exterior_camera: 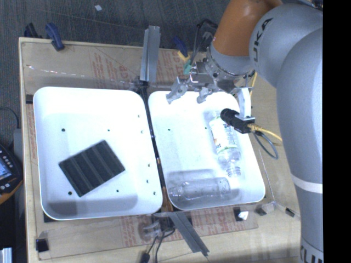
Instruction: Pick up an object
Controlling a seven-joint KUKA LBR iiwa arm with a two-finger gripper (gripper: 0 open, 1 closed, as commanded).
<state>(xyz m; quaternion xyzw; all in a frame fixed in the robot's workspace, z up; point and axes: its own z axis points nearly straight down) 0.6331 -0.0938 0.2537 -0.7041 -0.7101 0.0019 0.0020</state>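
Nearest, a clear bottle (200, 189) is lying on its side along the near wall of the right bin (175, 147). Just behind it a smaller labelled bottle (225, 141) is lying lengthwise beside the right wall, its near end close to the clear one, though I cannot tell whether they are touching. Across the divide, a black ribbed pad (91, 167) is resting flat and askew in the left bin (49, 125), well apart from both bottles. Farther back, the gripper (189, 92) is hanging over the far end of the right bin with its fingers spread and nothing between them. So the pick is looking not yet begun, with the arm poised in the approach step. The labelled bottle is sitting nearest the gripper, so I judge the next move is calling for a shift over it, fingers turning across its width, then a descent. The right wall is crowding that bottle and could be blocking one finger. Beyond, a blue clamp (55, 36) is gripping the far edge of the bench (82, 64)
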